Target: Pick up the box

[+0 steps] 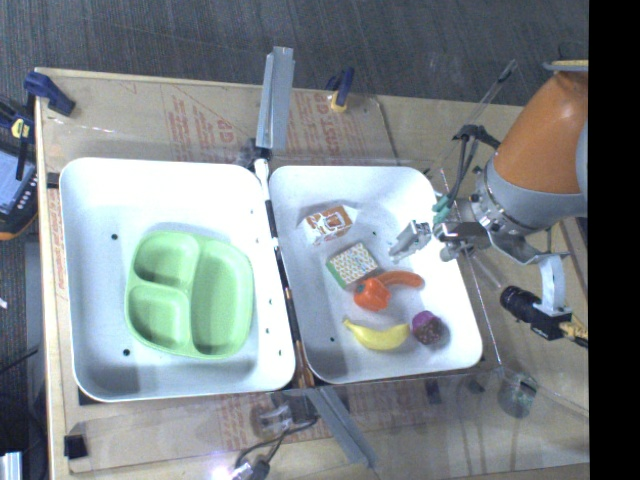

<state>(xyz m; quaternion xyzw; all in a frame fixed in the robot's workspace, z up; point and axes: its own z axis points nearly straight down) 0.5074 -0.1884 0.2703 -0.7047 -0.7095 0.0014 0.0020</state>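
Note:
Two box-like things lie in the right bin (455,268). A small brown and white box (328,222) sits at the bin's upper left. A flat box with a green checked face (352,264) lies tilted just below it. My gripper (410,238) hangs over the bin's middle right, to the right of both boxes and a little above the orange vegetable (386,286). It stands apart from the boxes, and I see nothing held in it.
A yellow banana (378,335) and a dark purple fruit (430,328) lie near the right bin's front wall. The left bin (90,198) holds a green divided plate (190,293). The arm's orange band (545,138) reaches in at the right.

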